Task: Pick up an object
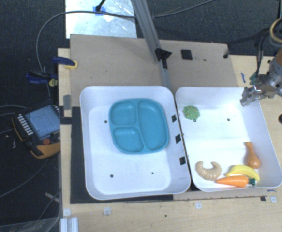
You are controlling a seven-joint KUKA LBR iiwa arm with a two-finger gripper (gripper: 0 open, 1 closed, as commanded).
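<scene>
Gripper (251, 96) above the right bin's (218, 139) far right rim, finger state indiscernible; broccoli floret (191, 112), croissant (208, 170), carrot (233, 181), banana (244, 171) inside; blue divided plate (139, 125) in left bin (97, 173)

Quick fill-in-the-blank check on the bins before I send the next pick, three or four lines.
1. The blue divided plate lies in the ____ bin.
2. The green broccoli lies near the right bin's ____ corner, apart from the other food.
3. The carrot lies just in front of the ____.
4. The gripper is over the right bin's ____ rim.

Missing words: left; far left; banana; far
</scene>
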